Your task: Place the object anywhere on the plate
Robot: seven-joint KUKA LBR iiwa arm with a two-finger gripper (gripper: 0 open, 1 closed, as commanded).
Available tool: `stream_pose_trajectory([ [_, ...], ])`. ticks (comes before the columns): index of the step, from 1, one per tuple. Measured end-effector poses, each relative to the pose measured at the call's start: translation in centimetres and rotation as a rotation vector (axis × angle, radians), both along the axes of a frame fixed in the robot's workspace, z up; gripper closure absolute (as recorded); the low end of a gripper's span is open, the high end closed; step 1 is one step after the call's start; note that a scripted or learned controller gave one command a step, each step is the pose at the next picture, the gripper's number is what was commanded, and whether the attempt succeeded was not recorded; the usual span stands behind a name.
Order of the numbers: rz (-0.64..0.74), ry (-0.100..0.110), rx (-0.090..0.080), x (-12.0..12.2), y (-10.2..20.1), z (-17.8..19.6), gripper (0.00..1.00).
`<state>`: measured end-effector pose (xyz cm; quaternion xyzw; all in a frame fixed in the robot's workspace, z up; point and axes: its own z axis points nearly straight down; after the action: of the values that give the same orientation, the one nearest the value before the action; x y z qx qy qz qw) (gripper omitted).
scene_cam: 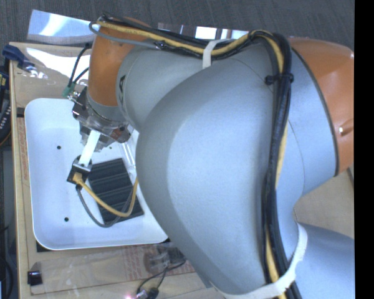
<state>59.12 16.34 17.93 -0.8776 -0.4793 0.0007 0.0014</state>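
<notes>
We count one black ribbed slab [115, 189] lying flat in one white bin [47, 154], right under the end effector [105, 131]. Can't tell if that's apart or together, the arm's in the way.

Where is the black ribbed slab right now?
Camera view, left side: the black ribbed slab lies in the white bin, toward its right side, just left of the grey arm.

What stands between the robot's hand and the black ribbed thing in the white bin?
Nothing visible does. The black ribbed thing lies in the white bin right beside the wrist. The grey arm hides the rest, so more I cannot tell.
</notes>
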Motion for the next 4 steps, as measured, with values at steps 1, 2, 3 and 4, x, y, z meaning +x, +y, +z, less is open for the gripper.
stream_pose_trajectory([
  [1, -0.317, -0.002, -0.002, -1.9, 5.6, 5.3, 1.0],
  [2, -0.319, -0.002, -0.002, -1.9, 5.6, 5.3, 0.0],
  [3, -0.128, 0.006, -0.002, -0.3, -2.9, 3.2, 0.0],
  [4, -0.166, 0.003, -0.001, 1.5, -6.2, 4.7, 0.0],
])
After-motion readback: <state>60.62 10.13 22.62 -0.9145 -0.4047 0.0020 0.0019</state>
